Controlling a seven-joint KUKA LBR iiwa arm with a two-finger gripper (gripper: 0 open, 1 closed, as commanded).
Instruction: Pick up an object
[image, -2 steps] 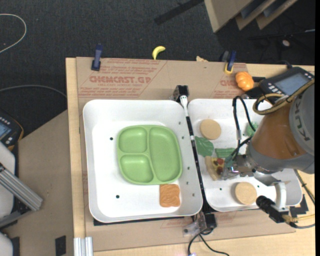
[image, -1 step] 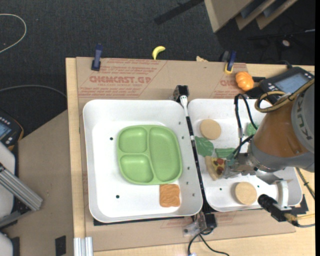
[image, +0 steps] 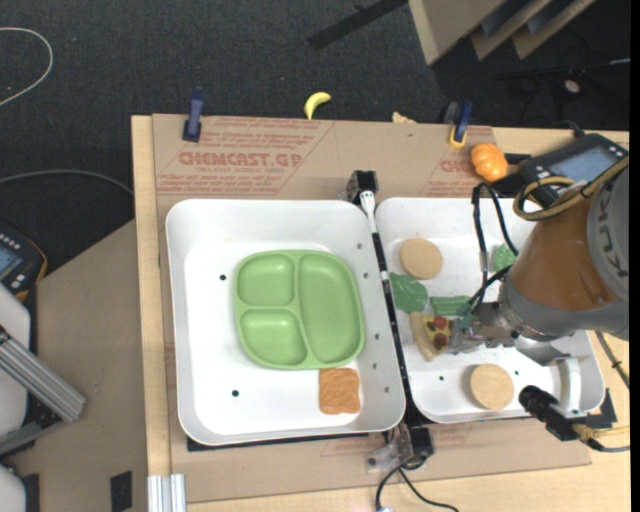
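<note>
My gripper (image: 457, 335) reaches in from the right and hangs low over the middle of the right bin (image: 440, 405). Right at its tip lies a pizza slice (image: 434, 333) with a pale crust, and a green leafy piece (image: 409, 292) rests just above that. Further up the bin sits a round tan bun (image: 421, 258), and a second tan disc (image: 490, 385) lies near the front. The view does not show anything between the gripper's tips.
The left bin (image: 200, 300) holds a green divided plate (image: 298, 308) and an orange waffle piece (image: 339, 390) near its front edge. A small orange fruit (image: 488, 160) and a yellow banana (image: 317, 102) lie on the bench behind the bins. Blue clamps (image: 193, 115) grip the board's back edge.
</note>
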